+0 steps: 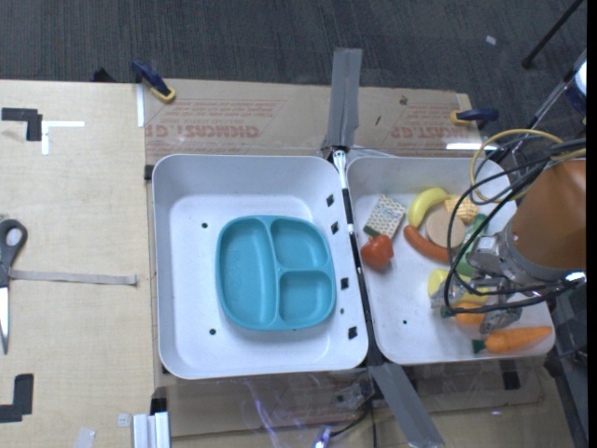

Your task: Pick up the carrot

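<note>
Carrot (519, 340) lay flat at the near right corner of the right bin (401, 342), orange body pointing right, green end left; the gripper (487, 314) sat just above and beside it, partly buried in cables, so whether it was wide or narrow could not be told, and nothing showed between it. Further back in that bin were a yellow piece (439, 279), a tomato (377, 250), a sausage (424, 243), a banana (426, 203) and a small speckled card (383, 217). Left bin (177, 278) held a teal divided plate (233, 250).
</note>
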`<state>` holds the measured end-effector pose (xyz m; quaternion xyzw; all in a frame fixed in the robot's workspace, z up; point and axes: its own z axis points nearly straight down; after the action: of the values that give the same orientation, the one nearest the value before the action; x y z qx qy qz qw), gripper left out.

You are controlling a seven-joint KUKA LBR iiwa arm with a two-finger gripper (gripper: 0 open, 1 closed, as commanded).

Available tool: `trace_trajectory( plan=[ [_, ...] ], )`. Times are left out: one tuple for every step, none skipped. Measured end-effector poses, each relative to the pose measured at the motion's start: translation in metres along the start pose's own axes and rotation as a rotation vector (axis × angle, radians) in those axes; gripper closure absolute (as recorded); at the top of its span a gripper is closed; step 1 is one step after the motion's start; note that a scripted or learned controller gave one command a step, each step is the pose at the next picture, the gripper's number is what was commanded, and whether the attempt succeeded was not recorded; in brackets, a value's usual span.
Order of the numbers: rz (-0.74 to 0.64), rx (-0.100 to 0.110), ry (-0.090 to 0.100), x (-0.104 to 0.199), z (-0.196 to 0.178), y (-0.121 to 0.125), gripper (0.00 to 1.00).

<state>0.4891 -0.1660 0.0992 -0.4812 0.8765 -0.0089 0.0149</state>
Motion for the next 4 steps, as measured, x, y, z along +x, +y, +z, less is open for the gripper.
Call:
trace_trajectory(
  plan=[
    [-0.245,-0.014,0.005,0.001,0.003,0.003,0.00],
    [-0.413,-0.025,0.007,0.006,0.006,0.006,0.00],
    [-0.327,-0.023,0.004,0.011,0.005,0.001,0.00],
    [-0.574,-0.030,0.005,0.005,0.006,0.008,0.00]
  ],
)
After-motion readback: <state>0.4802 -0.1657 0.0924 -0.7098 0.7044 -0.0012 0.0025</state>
